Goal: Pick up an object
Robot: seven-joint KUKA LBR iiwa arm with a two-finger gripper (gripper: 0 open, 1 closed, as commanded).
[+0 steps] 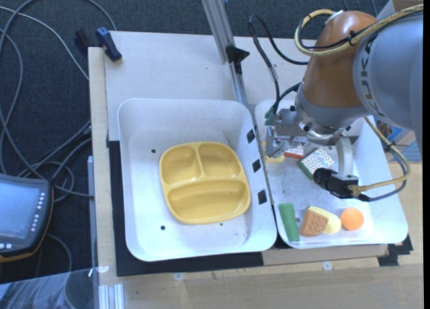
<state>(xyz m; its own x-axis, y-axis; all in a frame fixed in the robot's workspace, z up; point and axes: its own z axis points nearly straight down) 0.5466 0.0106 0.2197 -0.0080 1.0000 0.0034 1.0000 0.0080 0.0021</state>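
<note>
The gripper (274, 148) hangs low inside the right white plastic bin (396, 217), by that bin's left wall, and I cannot tell how it is set. Nothing shows in its grip. Something small and yellow (274, 158) sits just under it. At the bin's near edge lie one green stick-shaped toy (288, 221), one yellow waffle-like block (318, 222) and one round orange ball (352, 218). They look light and hard. The ball may roll away, so the flat-sided block looks easiest to pinch. Left of this bin, the other white bin (134, 166) holds one yellow plastic plate with three sections (204, 182).
</note>
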